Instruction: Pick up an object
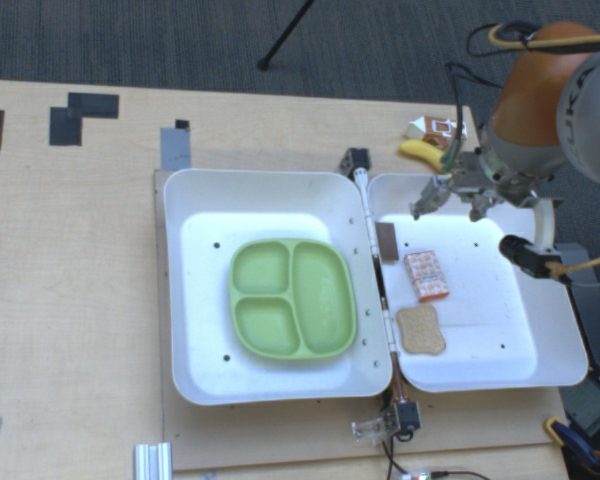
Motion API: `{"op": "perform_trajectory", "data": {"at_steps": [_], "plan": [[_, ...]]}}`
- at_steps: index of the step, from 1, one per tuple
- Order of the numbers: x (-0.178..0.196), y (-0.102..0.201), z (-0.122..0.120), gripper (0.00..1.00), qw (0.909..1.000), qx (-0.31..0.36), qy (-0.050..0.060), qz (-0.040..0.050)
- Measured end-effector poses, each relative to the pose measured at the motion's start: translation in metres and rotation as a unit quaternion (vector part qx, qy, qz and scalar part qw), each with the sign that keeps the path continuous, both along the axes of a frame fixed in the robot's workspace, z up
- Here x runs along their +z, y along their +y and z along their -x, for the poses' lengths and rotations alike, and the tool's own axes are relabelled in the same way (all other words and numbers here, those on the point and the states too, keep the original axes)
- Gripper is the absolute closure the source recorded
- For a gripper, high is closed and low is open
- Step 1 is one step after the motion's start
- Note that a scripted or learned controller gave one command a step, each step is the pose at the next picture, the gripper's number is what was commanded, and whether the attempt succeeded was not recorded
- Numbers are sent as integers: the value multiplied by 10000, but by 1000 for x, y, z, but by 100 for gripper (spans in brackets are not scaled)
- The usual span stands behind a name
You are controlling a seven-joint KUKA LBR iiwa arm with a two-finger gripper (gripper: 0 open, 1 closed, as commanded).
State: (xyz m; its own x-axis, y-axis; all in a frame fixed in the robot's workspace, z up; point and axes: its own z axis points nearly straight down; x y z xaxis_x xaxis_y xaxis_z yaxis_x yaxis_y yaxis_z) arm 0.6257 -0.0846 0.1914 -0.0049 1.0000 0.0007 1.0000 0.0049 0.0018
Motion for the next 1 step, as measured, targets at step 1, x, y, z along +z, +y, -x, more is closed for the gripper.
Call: {"op": "perform_trajectory", "data": {"at_steps": [1], "plan": [[-96, -19, 48, 0, 10000, -14, 15, 1]]}}
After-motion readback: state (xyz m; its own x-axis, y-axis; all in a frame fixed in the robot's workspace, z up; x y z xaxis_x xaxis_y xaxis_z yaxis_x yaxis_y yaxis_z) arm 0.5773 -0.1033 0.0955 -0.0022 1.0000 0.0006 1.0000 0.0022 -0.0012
